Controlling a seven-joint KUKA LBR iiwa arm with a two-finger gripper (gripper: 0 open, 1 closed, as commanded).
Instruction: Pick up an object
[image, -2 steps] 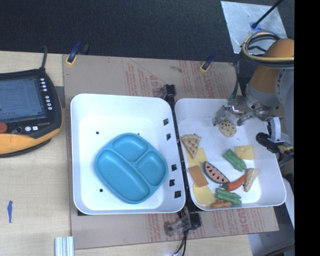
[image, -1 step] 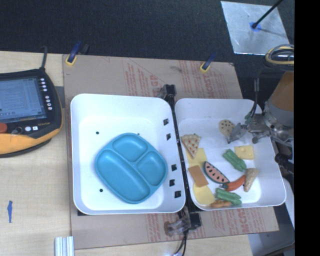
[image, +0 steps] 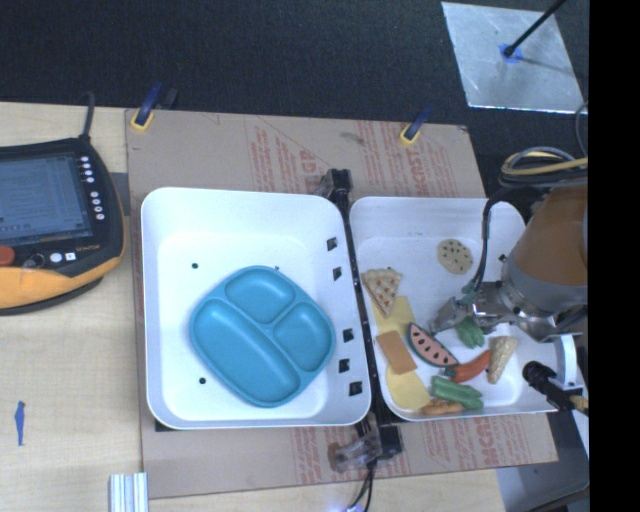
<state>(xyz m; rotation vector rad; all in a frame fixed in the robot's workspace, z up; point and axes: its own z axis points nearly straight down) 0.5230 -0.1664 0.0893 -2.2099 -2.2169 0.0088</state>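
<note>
In the right-hand shallow white bin (image: 420, 207) a heap of toy food is seen. A red-and-green watermelon slice (image: 433, 345) lies near the middle, with its long axis running from upper left to lower right. Just beside it a slim red-orange piece (image: 471, 368) is laid from lower left to upper right. Below that, a green pod-shaped piece (image: 457, 392) is set almost crosswise to it. A pale beige elongated piece (image: 499, 358) stands nearly along the view's vertical and leans slightly right at the top. A round tan cookie with dark specks (image: 453, 256) lies apart near the far wall. A triangular toast-coloured wedge (image: 382, 289) sits by the left wall, above a pale yellow slab (image: 400, 314) and an orange-brown rectangular slab (image: 397, 351).

The gripper (image: 468, 311) is lowered into this bin just right of the watermelon slice, directly over a small green piece (image: 468, 329). Contact with that piece cannot be confirmed. Whether the gripper is open or closed cannot be told, and nothing is seen to be held.

In the left-hand white bin (image: 160, 300) a blue three-section plastic plate (image: 262, 335) is placed.
</note>
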